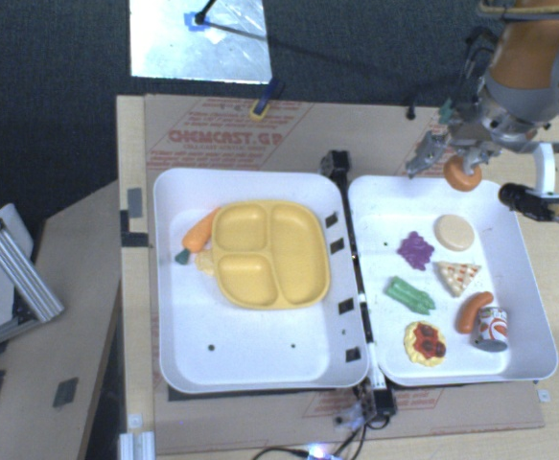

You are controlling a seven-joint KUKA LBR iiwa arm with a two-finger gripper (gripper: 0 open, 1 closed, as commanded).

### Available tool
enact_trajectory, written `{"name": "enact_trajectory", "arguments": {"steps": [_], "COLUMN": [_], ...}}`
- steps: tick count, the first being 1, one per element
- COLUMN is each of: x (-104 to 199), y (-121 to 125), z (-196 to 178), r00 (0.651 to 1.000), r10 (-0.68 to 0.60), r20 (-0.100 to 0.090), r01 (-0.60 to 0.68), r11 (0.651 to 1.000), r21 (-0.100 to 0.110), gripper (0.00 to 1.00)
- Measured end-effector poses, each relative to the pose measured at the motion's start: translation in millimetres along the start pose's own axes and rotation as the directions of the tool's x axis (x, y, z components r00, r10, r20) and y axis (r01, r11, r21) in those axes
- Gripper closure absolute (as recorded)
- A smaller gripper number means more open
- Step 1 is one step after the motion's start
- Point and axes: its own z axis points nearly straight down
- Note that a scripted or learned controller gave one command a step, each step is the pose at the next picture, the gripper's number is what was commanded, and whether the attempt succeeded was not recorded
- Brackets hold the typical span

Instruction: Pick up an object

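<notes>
Camera view: cardboard-topped bench (231, 132) on dark carpet (49, 65).

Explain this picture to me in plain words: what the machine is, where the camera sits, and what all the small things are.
One camera fixed above the bench looks down at a slant. The grey robot arm with an orange band reaches in from the right; its hand hangs over the far edge of the right white bin, beside a small orange round piece. Whether that piece is gripped is unclear. This bin holds toy food: purple grapes, a pizza slice, a green pod. The left white bin holds a yellow divided plastic plate and an orange toy carrot.
</notes>
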Motion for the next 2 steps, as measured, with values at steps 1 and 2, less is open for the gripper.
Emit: {"name": "enact_trajectory", "arguments": {"steps": [1, 2], "x": [0, 3], "y": [2, 3], "z": [-6, 56], "r00": [1.0, 1.0], "r10": [-0.001, -0.001], "r20": [0.001, 0.0], "r01": [0.001, 0.001], "r11": [1.0, 1.0], "r21": [-0.01, -0.005], "gripper": [0.0, 0.0]}}
